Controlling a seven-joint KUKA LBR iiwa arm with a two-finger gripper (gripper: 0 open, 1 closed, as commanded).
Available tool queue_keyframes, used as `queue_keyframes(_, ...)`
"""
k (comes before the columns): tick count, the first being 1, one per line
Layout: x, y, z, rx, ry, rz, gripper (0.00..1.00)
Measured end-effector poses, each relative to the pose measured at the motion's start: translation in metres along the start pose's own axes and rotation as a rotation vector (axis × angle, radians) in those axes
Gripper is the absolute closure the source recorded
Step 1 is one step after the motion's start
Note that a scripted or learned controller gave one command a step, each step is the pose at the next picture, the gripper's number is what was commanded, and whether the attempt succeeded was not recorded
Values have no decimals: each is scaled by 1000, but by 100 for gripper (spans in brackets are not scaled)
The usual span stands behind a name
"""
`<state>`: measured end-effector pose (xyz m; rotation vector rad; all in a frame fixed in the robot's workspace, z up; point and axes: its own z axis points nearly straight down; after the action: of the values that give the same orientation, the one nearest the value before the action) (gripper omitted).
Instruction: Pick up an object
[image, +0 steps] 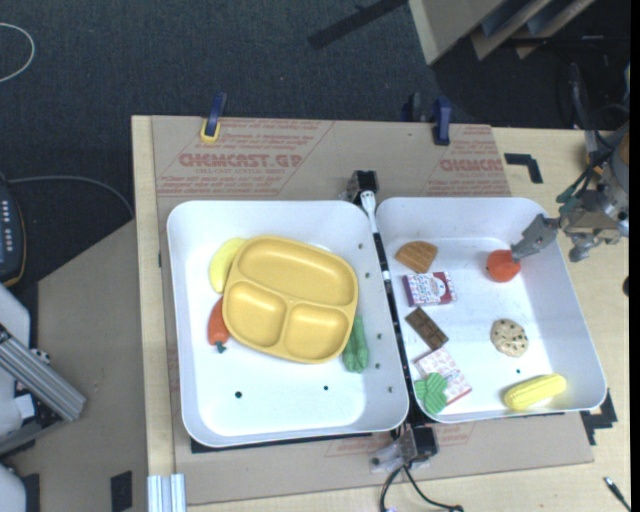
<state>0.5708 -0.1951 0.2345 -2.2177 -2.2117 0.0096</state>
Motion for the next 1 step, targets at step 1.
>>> queue_keyframes(1, 0, 3, -6, -12, -3, -3, 0)
